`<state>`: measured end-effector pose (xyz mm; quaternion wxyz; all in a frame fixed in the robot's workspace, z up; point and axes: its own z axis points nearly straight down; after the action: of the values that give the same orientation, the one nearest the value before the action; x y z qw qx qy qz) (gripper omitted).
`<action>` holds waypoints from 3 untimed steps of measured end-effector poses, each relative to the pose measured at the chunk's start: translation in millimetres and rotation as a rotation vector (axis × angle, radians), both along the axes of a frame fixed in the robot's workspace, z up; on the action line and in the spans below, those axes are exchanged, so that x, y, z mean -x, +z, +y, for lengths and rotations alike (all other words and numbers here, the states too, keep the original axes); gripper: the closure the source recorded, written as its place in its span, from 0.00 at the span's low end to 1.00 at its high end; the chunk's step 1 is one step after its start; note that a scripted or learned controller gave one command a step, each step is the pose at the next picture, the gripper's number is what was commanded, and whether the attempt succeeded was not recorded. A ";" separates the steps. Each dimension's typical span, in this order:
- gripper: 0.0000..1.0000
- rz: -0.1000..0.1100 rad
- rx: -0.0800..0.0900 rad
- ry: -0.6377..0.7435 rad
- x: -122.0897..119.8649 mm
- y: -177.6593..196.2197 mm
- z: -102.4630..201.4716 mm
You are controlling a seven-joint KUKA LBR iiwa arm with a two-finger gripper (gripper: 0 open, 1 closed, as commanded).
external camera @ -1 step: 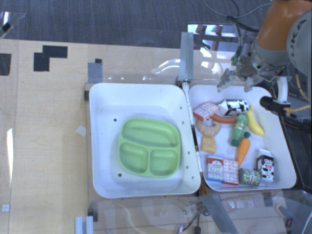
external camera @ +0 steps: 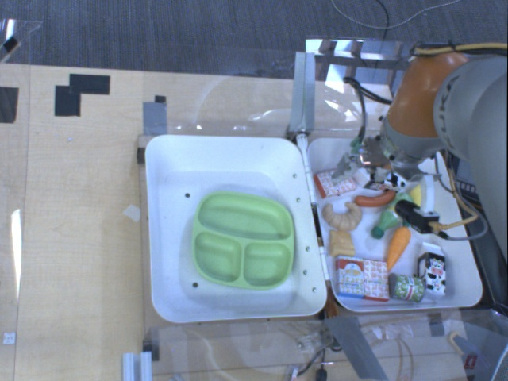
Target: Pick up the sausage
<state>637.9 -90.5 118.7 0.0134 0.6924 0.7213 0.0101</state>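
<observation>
The sausage (external camera: 374, 199) is a short reddish-orange link lying in the upper middle of the right bin (external camera: 468, 288). It sits between a red and white packet (external camera: 336, 184) and a croissant (external camera: 343, 215). My gripper (external camera: 371, 169) hangs just above and behind the sausage, under the orange band of the arm (external camera: 421, 101). The wrist body and cables hide the tips. I see nothing lifted off the bin floor.
Packed around the sausage are a green bottle-shaped toy (external camera: 386, 222), a carrot (external camera: 398, 247), a printed carton (external camera: 363, 279), a can (external camera: 409, 287), a cow-print milk carton (external camera: 432, 270) and a tan cracker (external camera: 343, 244). The left bin (external camera: 171, 181) holds a green divided plate (external camera: 242, 239).
</observation>
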 end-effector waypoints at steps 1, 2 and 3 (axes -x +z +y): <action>0.00 0.024 0.005 0.374 -9.0 45.9 -7.8; 0.00 0.000 0.006 0.146 3.1 -2.5 -49.9; 0.00 -0.005 0.016 0.162 -4.5 -11.4 -49.5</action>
<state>642.5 -139.9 107.3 0.0201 0.6315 0.7751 0.0071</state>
